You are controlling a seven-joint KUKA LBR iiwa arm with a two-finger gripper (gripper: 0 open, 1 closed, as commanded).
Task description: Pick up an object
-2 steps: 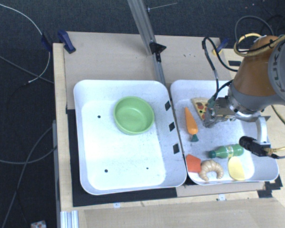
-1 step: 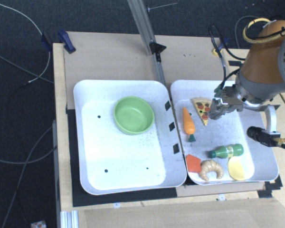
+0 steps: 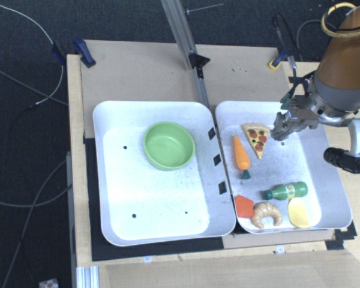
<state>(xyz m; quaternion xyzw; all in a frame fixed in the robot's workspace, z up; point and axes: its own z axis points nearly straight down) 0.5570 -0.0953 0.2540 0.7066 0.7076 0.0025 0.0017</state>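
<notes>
The right bin (image 3: 327,179) holds a pizza slice (image 3: 256,138), an orange carrot (image 3: 241,153), a green bottle (image 3: 285,191), a red block (image 3: 244,206), a croissant (image 3: 267,214) and a yellow piece (image 3: 298,213). My gripper (image 3: 281,129) hangs over the bin's upper part, just right of the pizza slice, at the end of the grey and orange arm (image 3: 342,65). Nothing shows between its tips.
The left bin (image 3: 114,179) holds a green bowl (image 3: 169,145). A metal pole (image 3: 179,23) slants across the bench's back toward the gap between the bins. Blue clamps (image 3: 83,51) sit at the bench's back corners.
</notes>
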